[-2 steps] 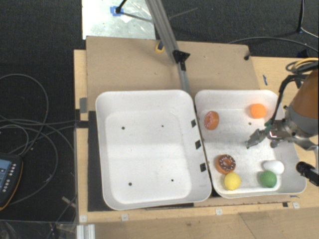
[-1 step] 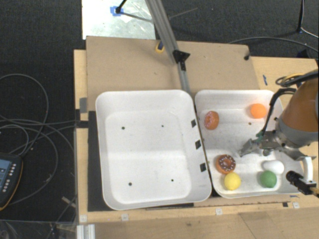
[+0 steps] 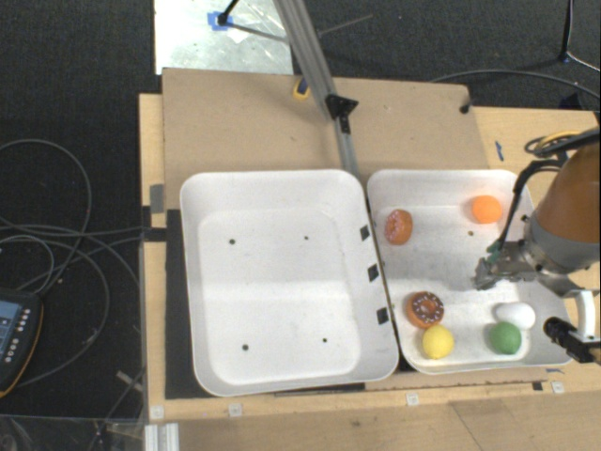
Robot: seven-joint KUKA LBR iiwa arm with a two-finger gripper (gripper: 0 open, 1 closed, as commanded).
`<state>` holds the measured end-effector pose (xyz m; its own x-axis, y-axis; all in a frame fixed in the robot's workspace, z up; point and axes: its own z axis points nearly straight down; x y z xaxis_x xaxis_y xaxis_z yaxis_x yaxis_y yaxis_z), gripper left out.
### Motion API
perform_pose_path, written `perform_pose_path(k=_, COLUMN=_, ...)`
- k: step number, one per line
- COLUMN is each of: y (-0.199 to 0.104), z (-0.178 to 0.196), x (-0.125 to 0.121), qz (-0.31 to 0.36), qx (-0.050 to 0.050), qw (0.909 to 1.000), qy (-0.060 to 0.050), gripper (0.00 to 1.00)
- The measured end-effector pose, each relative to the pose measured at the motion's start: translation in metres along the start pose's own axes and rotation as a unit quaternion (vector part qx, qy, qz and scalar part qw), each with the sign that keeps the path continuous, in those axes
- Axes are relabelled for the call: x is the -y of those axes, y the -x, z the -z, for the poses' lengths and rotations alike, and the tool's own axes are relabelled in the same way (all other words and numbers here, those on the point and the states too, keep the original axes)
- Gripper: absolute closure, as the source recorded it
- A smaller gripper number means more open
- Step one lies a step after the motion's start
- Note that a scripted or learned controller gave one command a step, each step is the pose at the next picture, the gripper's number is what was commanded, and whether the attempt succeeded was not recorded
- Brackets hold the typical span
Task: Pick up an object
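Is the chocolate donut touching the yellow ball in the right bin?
Touching, as far as the camera view shows: the chocolate donut sits directly up-left of the yellow ball, and their edges meet with no white bin floor visible between them.

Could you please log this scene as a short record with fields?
left bin: white, shallow
right bin: six small items
top row: donut, orange ball
bottom row: chocolate donut, lemon, white egg, green ball
gripper: above the right bin floor, just up and left of the egg; holds nothing visible
arm: enters from the right
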<state>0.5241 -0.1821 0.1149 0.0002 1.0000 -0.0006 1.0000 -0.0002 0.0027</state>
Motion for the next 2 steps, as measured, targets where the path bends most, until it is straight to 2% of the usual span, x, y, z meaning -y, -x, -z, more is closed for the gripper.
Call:
perform_pose_path(k=1, y=0.009, z=0.048, x=-0.004, qz=0.001, qx=0.001, qw=1.0, qy=0.002, gripper=1.0)
perform_pose_path(k=2, y=0.009, z=0.112, x=-0.01, qz=0.003, qx=0.001, qw=1.0, qy=0.003, gripper=1.0)
